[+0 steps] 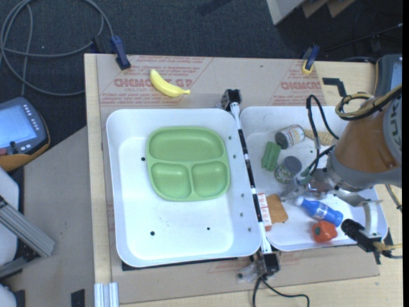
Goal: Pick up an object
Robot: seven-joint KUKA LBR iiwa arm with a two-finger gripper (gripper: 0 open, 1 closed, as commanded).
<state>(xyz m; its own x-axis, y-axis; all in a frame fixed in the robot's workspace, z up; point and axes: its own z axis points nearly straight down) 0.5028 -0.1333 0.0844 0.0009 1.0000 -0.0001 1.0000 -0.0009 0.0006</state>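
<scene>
The pincer (pixel 298 189) hangs low in the right bin (pixel 291 234), in the middle of the clutter, so I judge the step in hand to be the approach to a target, not the lift. Whether it is wide or narrow I cannot tell from this slant, and nothing is seen held in it. Nearest to it are a grey cup (pixel 289 165) just behind it and a blue bottle (pixel 317 208) just in front; either could be the object meant (the task names none). A green piece (pixel 270 154), a small tin (pixel 291 135), an orange block (pixel 276 210) and a red fruit (pixel 324 231) lie around them in the same bin.

The next move calls for settling over one thing alone and then rising straight up, since neighbours crowd in on every side. The blue bottle lies on its side close to the red fruit, and both are near the bin's front rim. The orange block sits by the divide between the bins. The open room is in the left bin (pixel 179 229), where a green divided tray (pixel 188 162) leaves the front half bare. A banana (pixel 167 84) lies on the bench (pixel 96 171) beyond the bins, well apart.
</scene>
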